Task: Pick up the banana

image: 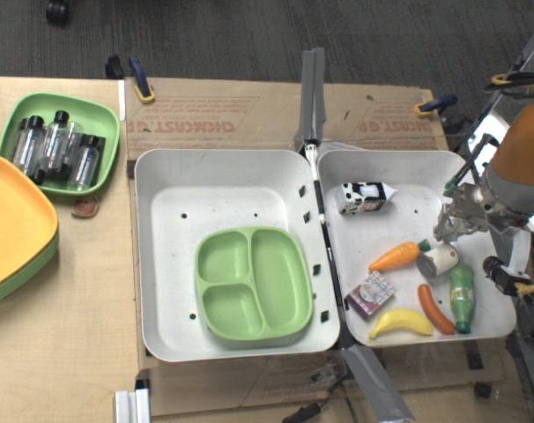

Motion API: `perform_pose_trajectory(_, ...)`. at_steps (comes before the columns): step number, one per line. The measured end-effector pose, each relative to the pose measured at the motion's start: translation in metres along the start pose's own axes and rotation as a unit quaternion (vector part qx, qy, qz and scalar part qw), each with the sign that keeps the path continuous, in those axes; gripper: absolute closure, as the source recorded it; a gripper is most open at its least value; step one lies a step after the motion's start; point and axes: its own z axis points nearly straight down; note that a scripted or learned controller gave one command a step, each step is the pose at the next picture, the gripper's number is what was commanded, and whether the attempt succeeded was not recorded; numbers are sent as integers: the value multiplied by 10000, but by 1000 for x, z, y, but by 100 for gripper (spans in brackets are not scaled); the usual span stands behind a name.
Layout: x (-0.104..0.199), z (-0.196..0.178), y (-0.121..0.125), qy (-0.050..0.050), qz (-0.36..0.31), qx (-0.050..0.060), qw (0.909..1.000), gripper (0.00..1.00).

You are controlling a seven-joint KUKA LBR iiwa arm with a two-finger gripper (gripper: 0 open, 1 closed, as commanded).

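Banana (401, 324) near sausage (435, 309): light, stiff, likely slippery; grip middle. Claw (455, 221) state: cannot tell.

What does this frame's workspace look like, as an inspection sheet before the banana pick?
Surface: two white bins side by side, left bin, right bin, on a cardboard-covered bench.
Job's things: banana lies near the right bin's front edge, untouched.
Clutter: carrot, sausage, green bottle, cow-print carton, purple packet, grey can; green divided tray in the left bin.
Grippers: gripper over the right bin's right side, above the can.
Cables: nothing seen.
Surroundings: green tray of bottles, yellow plates, clamps.
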Motion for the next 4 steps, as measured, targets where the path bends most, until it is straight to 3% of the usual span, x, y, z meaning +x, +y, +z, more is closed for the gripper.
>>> perform_pose_trajectory(1, 20, -9, -7, -3, 1208, 4, 9927, 100)
perform_pose_trajectory(2, 18, -11, -8, -6, 1849, 11, 9828, 100)
perform_pose_trajectory(3, 2, 9, 4, -8, 4333, 13, 9012, 100)
perform_pose_trajectory(4, 5, -2, 10, -11, 5095, 17, 8605, 100)
